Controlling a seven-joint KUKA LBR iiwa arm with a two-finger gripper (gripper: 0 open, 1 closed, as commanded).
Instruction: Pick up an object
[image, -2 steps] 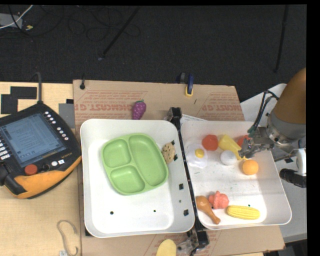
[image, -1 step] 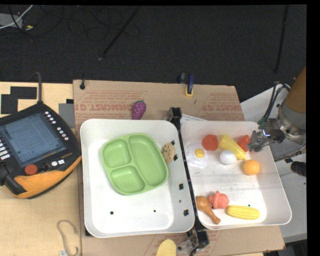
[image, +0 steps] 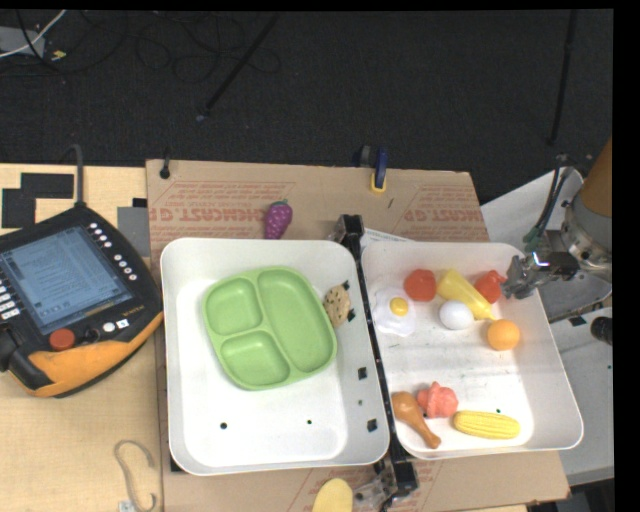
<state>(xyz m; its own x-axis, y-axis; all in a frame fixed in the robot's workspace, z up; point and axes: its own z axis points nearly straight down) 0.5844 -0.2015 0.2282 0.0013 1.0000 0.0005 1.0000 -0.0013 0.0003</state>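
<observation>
Cardboard-covered table (image: 300, 195) under two white bins (image: 200, 400). Gripper (image: 522, 276) at three o'clock, over right bin's rim, beside red toy (image: 488, 286); grip state unclear.

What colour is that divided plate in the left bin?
Light green; the divided plate shows clearly in the camera view, lying in the left bin.

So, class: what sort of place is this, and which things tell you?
Most likely a robotics lab bench. Clues: a robot arm's gripper over a white bin of toy food, a handheld control pendant, and cardboard clamped under the bins.
</observation>
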